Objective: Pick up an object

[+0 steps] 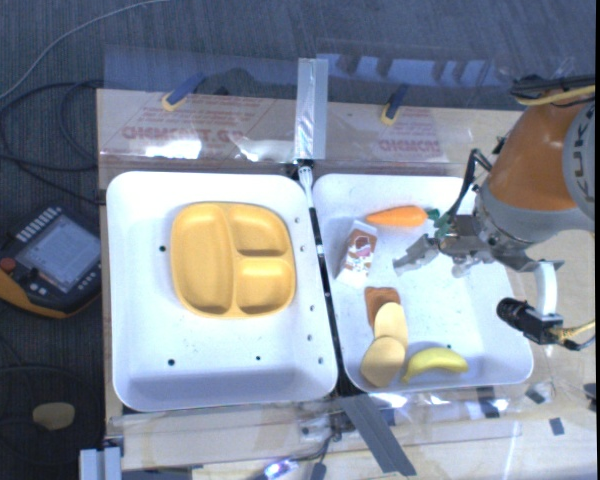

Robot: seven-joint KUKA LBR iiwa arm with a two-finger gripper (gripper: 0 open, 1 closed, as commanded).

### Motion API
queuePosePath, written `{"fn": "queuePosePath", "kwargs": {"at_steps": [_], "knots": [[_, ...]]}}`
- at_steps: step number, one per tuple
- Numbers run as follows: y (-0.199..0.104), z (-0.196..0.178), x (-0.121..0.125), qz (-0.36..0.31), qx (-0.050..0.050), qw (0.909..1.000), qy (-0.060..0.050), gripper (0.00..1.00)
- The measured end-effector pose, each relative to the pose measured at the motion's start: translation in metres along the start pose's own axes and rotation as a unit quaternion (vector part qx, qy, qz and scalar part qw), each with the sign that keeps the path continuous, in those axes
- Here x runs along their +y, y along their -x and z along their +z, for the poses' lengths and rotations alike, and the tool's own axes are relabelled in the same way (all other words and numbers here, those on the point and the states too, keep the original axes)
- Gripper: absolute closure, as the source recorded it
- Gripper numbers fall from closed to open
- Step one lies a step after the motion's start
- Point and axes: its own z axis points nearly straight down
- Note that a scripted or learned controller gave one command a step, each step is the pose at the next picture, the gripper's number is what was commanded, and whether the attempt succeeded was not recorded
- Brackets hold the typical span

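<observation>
The right bin (490, 353) holds an orange carrot (396, 217), a small white packet with a red print (359, 250), a brown and tan bread-like piece (384, 330) and a yellow banana (433, 364). My gripper (424, 251) hangs over the middle of this bin, just below and right of the carrot and to the right of the packet. Its fingers are spread apart with nothing between them. The arm's orange band and grey wrist cover the bin's upper right part.
In the left bin (140, 363) lies a yellow divided plate (232, 258). A raised divider (320, 268) runs between the two bins. A clear plastic sheet with clips stands along the back edge. A handheld pendant (42, 260) lies on the floor at the left.
</observation>
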Motion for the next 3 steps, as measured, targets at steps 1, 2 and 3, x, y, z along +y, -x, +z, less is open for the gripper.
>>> {"fn": "queuePosePath", "kwargs": {"at_steps": [1, 2, 3], "knots": [[-0.034, 0.026, 0.023, -0.074, -0.001, 0.9972, -0.001, 0.0], [-0.02, 0.101, 0.001, -0.26, -0.002, 0.9657, 0.005, 0.0], [-0.02, 0.09, 0.003, -0.259, -0.003, 0.9658, 0.008, 1.0]]}}
